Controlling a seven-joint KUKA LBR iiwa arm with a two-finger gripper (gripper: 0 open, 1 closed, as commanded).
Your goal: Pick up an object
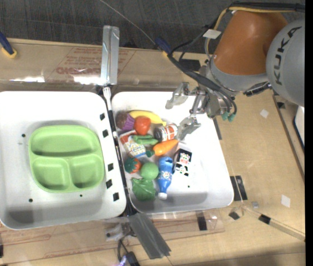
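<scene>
The gripper (183, 112) is noted above the right bin (211, 165), fingers spread and grasping nothing, with the small can (166, 132) lying just lower left of them.

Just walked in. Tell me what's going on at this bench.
A KUKA arm reaches in over the right bin, its gripper open above a pile of toy food: a banana, a tomato, a can and a carrot. It holds nothing. The left bin holds a green divided tray.
</scene>
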